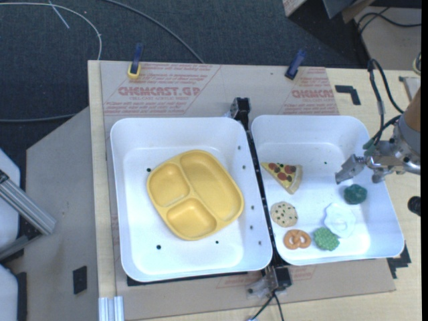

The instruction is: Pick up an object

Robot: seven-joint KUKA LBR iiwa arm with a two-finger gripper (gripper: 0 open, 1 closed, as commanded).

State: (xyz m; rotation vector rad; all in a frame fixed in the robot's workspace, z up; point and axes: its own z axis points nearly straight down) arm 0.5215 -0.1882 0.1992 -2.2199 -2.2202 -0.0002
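Tabletop [167,89] of pale board is seen from above, bearing two shallow white bins side by side. In the left bin [134,146] a yellow divided tray [194,194] is laid, tilted a little on its base. In the right bin [314,129] several small toy foods are spread: a pizza slice [283,175] near the left wall, a round cookie [284,213] nearer the camera, a pretzel [297,239] below that, a light green piece [327,239] just beside the pretzel, a white piece [340,219] touching or nearly touching the green one, and a dark green object [355,194] close to the right wall. The end effector [364,169] is positioned over the right side of the right bin, just far of the dark green object, with its two fingers spread apart and nothing seen between them. Two blue clamps [136,60] are fixed at the far edge of the board.
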